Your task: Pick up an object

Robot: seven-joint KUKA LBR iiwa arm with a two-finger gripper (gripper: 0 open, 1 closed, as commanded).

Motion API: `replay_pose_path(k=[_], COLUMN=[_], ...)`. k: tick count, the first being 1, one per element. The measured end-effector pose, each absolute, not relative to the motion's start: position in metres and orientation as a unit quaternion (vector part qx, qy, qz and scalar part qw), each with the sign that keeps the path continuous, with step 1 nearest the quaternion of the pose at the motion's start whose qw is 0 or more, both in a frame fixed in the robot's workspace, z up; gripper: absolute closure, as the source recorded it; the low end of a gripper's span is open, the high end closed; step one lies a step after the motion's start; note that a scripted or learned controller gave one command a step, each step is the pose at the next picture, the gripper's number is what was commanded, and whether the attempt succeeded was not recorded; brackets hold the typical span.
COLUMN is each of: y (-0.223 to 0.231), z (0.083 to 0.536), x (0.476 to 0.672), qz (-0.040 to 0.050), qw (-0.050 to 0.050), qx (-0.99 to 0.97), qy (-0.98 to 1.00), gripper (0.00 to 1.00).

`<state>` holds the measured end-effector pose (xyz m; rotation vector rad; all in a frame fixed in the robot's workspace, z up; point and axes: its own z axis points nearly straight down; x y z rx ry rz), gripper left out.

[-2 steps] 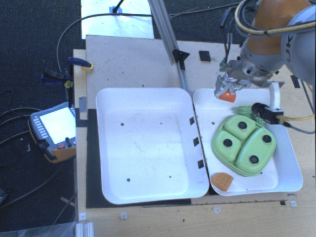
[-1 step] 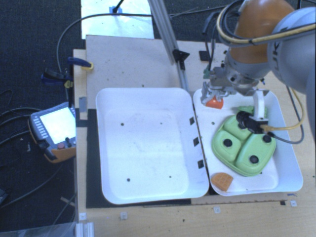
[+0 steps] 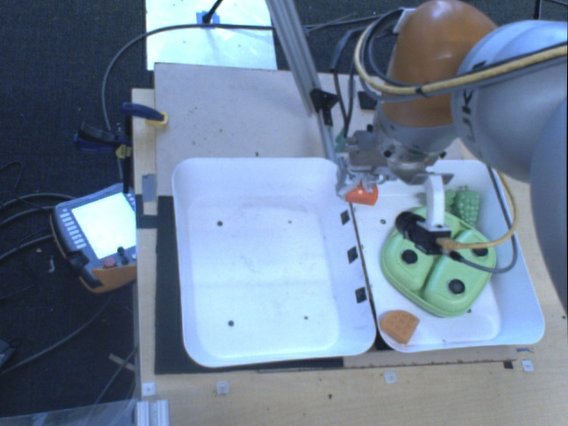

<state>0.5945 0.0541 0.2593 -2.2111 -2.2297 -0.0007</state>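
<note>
White plastic everywhere, looking down at two shallow bins lying side by side on the worktop (image 3: 231, 105). Finding in the right bin (image 3: 519, 322) a big green moulded piece (image 3: 439, 273) with black spots, a small ridged green piece (image 3: 467, 204) just behind it, an orange wedge (image 3: 399, 327) in the near-left corner, and a small orange-red object (image 3: 362, 194) in the far-left corner, close to the wall beside the left bin (image 3: 257, 264).

Reaching in from the right with the grey arm (image 3: 519, 87), and hanging the hand (image 3: 382, 167) just above that orange-red object; touching it or not, hard to say. Not managing to tell an open hand from a closed one, with the bulky orange wrist covering it from above. Also hiding the far edge of the right bin under the arm.

Noticing a white upright part (image 3: 435, 201) and a yellow cable (image 3: 475, 242) crossing over the big green piece. Seeing, off the worktop at the left, a control pendant (image 3: 96, 233) among black cables.
</note>
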Motion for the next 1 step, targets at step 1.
replay_pose_path(k=[1], y=[0.0909], z=[0.2507], x=[0.566], qz=[0.0004], qw=[0.001], qx=[-0.704], qy=[-0.71], gripper=[1.0])
